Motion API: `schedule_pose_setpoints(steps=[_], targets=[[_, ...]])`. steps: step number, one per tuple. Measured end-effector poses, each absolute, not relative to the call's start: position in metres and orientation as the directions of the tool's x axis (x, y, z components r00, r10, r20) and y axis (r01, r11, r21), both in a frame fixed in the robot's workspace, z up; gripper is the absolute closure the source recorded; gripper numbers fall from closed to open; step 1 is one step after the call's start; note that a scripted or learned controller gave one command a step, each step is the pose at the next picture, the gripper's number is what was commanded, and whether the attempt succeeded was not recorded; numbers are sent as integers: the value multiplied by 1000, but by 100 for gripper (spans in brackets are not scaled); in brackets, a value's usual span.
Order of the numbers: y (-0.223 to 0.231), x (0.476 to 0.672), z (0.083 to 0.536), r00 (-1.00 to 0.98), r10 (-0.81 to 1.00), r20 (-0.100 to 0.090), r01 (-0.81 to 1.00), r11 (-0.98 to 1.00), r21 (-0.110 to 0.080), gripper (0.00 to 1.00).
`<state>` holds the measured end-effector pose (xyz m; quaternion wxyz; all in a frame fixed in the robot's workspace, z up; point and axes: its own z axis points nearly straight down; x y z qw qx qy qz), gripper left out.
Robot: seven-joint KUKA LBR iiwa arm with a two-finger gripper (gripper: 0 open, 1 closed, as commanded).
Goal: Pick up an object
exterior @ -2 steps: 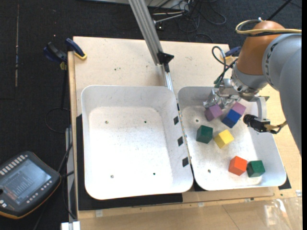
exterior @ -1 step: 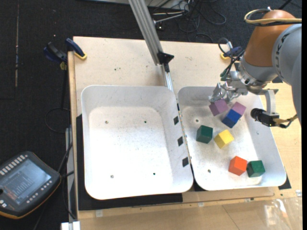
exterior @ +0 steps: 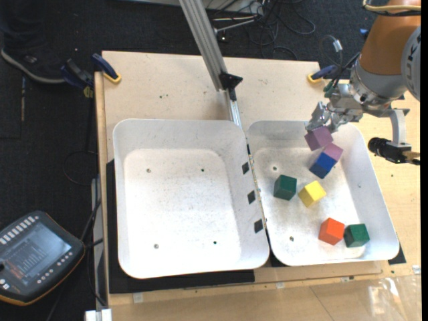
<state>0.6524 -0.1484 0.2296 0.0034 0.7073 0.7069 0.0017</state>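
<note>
A pale wooden bench (exterior: 174,85) fills most of the frame, and two shallow white bins sit on it side by side. The left bin (exterior: 134,179) takes up the centre-left. The right bin (exterior: 374,199) lies in the lower right and holds all the blocks.

The grey arm (exterior: 394,39) with its orange band comes in at the upper right corner. Its gripper (exterior: 322,124) hangs over the upper edge of the right bin. A purple block (exterior: 318,138) sits directly under the fingertips and seems pinched there, though the view is too small to be sure of the grip.

A silver strut (exterior: 204,35) slants down from the top centre to the seam between the bins. A grey handheld pendant (exterior: 33,256) with a screen lies in the lower left corner; its writing is too small to read.

In the right bin, a blue block (exterior: 325,162) with a purple top face lies just below the purple one. Lower come a dark green block (exterior: 285,186), a yellow block (exterior: 311,193) beside it, then an orange block (exterior: 331,231) touching a second green block (exterior: 356,235).
</note>
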Motion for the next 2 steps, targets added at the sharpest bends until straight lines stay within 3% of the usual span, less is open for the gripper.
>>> schedule_pose_setpoints(steps=[1, 2], targets=[[-144, 647, 276, -2, 1000, -2, 1000, 2, 7, 100], [-88, 630, 260, -7, 1000, 2, 1000, 7, -3, 100]])
